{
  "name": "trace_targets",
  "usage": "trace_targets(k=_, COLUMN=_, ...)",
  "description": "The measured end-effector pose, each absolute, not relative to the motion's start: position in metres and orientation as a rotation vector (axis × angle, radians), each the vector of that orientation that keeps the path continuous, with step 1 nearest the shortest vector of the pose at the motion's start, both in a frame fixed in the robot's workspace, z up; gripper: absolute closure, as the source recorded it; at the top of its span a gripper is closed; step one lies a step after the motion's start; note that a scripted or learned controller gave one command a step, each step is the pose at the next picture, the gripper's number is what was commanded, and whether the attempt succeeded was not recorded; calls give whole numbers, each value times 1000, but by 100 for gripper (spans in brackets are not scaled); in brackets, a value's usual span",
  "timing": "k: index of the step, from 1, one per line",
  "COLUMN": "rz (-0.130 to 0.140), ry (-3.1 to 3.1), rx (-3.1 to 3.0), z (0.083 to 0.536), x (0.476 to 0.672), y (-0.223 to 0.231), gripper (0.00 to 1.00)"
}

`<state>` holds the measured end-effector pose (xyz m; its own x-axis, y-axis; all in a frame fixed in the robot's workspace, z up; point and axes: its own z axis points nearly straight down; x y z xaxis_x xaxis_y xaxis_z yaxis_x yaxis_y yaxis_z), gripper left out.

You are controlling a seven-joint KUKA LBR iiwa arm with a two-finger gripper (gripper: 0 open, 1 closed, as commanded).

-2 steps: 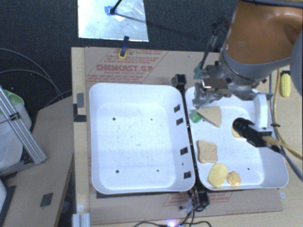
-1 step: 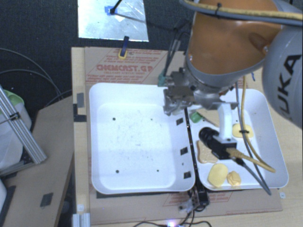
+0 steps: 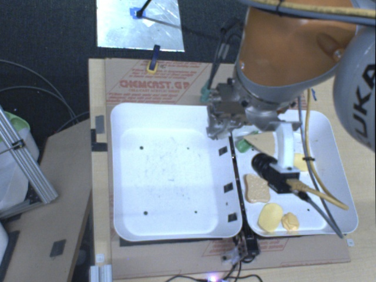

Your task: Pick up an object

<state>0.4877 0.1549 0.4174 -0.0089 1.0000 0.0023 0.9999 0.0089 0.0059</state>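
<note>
At the far left of your view, a slanted aluminium rail (image 3: 26, 163) stands off the bench, beside the left bin (image 3: 164, 169), whose white floor shows faint scuffs and a few dark dots. Both bins rest on a brown cardboard sheet (image 3: 153, 82) printed with red lettering. A small blue and yellow clip (image 3: 154, 59) sits at the sheet's top edge, and a silvery foil sheet (image 3: 138, 16) lies on the dark floor beyond it. At the centre, the gripper (image 3: 221, 127) hangs over the upper end of the seam between the two bins, with the arm (image 3: 294, 34) and its orange band filling the upper right of your view. From this angle you cannot tell whether the gripper is released or clenched, and nothing can be seen held in it. The pickable things all lie in the right bin (image 3: 343, 207), to the right of the seam and apart from the gripper. A small green piece (image 3: 251, 144) lies nearest, just below and right of the gripper. A tan bread-shaped slice (image 3: 257, 188) lies lower down near the seam. A round yellow disc (image 3: 271, 216) sits at the bin's near edge, just below the slice, with a small yellow lump (image 3: 290, 221) just beside the disc on its right. A pale yellow piece (image 3: 300, 162) is partly hidden farther right.
</note>
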Motion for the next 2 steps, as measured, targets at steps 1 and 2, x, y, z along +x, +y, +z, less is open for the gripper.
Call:
trace_targets(k=1, rz=12, ry=2236, rx=2201, z=428, x=488, y=155, gripper=100)
trace_targets(k=2, rz=8, ry=2213, rx=2223, z=460, x=487, y=93, gripper=100)
